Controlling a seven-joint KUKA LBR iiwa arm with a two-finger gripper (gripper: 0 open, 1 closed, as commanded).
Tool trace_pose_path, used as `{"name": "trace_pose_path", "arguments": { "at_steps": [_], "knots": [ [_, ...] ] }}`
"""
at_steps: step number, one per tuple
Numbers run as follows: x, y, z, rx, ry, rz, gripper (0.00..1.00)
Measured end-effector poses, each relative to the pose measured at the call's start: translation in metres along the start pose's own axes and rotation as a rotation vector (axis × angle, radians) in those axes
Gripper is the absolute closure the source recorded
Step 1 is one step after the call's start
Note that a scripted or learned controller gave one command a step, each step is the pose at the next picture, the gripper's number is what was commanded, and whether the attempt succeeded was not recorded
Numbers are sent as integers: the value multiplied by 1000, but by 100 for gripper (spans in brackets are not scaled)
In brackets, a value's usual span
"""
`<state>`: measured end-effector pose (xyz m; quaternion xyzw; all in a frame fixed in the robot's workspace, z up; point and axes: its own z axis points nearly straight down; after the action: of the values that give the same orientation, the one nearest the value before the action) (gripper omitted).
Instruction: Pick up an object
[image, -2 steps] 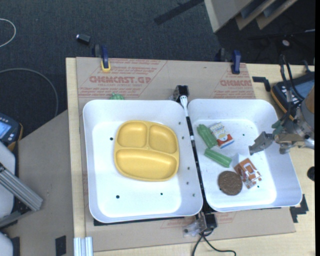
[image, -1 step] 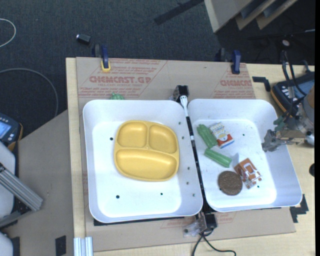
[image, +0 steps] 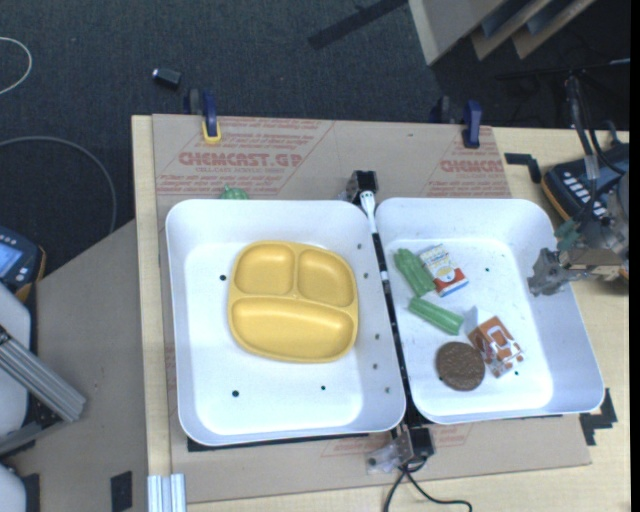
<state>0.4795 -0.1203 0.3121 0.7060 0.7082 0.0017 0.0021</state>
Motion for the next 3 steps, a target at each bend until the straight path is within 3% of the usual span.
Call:
{"name": "trace_pose_path", "arguments": {
  "at_steps": [1, 3],
  "knots": [
    [21, 1, -31, -1, -1, -1, 100],
    [23, 1, -47, 1, -1, 2, 100]
  ]
}}
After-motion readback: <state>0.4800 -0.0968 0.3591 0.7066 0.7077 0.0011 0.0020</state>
